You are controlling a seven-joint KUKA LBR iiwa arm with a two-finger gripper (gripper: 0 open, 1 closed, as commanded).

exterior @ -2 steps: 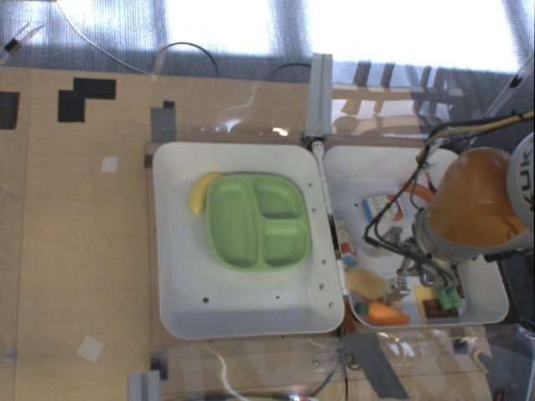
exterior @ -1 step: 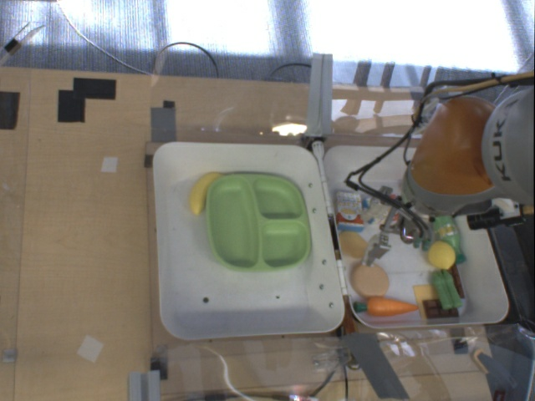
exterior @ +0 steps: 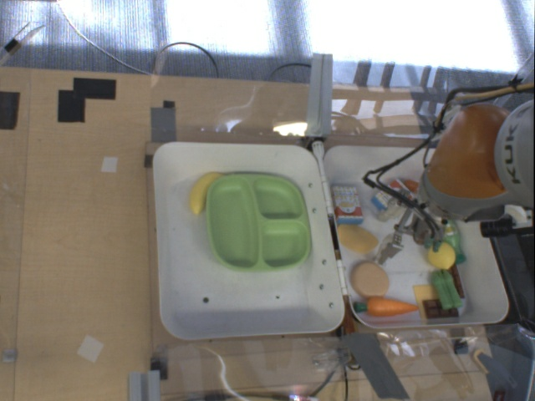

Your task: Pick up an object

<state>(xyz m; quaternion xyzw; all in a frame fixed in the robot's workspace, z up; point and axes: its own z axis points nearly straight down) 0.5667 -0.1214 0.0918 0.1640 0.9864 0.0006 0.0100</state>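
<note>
My gripper hangs low over the middle of the right bin, reaching in from the right under the orange wrist band. It sits just right of a pale yellow oval piece and above a round tan piece. An orange carrot lies along the bin's near wall. A yellow lemon, a green item, a yellow block and a brown block lie to the right. A small carton stands at the bin's far left.
The left bin holds a green divided plate with a banana beside its far left corner. A black cable loops over the right bin beside the arm. A metal post stands behind the bins' shared wall.
</note>
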